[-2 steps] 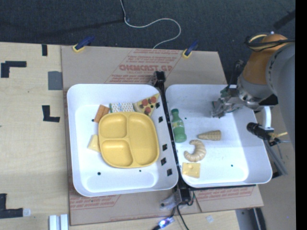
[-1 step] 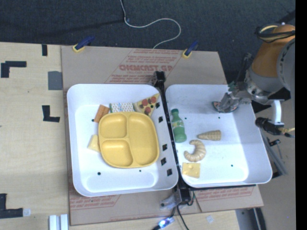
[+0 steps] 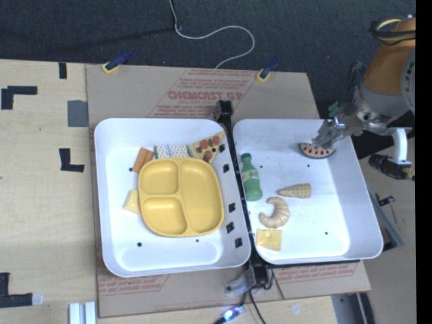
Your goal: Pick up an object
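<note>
Where the bench [image 3: 40,181] carries a cardboard sheet [image 3: 202,90], two white bins sit side by side. At the right bin's [image 3: 337,201] 1 o'clock corner, the gripper [image 3: 329,132] hangs over a watermelon slice [image 3: 317,150]; finger state cannot be determined. Dark carpet [image 3: 81,12] lies at 12 o'clock.

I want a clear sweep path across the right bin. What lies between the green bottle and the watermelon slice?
In the camera view, only bare white bin floor lies between the green bottle and the watermelon slice.
</note>
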